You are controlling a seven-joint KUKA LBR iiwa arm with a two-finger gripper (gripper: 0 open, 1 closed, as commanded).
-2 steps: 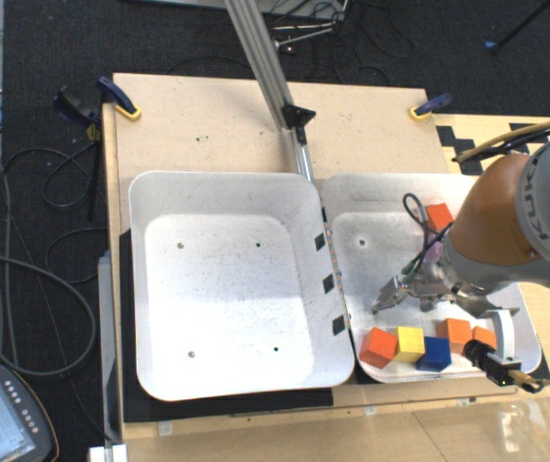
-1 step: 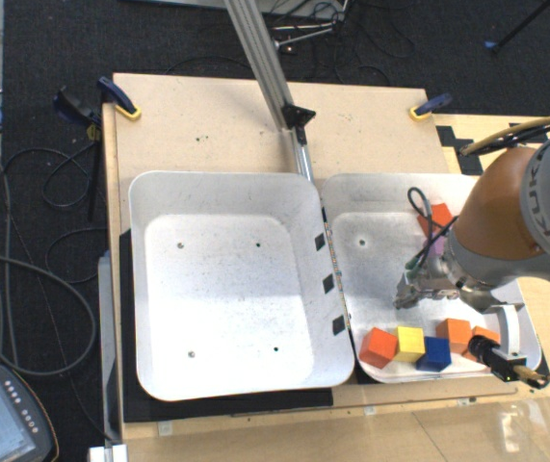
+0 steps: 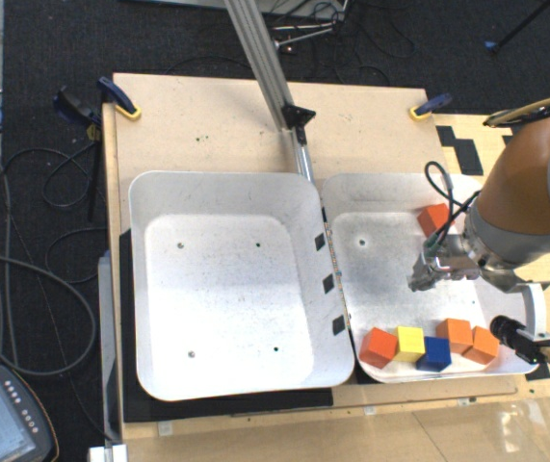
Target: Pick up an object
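**Inspector:** Dark carpet is being noted around the bench [image 3: 207, 123]; two white bins are being carried on it. Blocks are being kept in the right bin [image 3: 380, 229].

**Assistant:** And the pincer [image 3: 425, 275]?

**Inspector:** It is being held low over bare floor, near the orange block [image 3: 433, 218]. Whether it is open cannot be told. Centring over one block is being advised.

Left bin [image 3: 159, 200] floor open; right bin [image 3: 371, 186] front crowded by blocks [image 3: 429, 345].

Grey arm [image 3: 506, 239], orange band [image 3: 525, 176], black cable [image 3: 440, 183]
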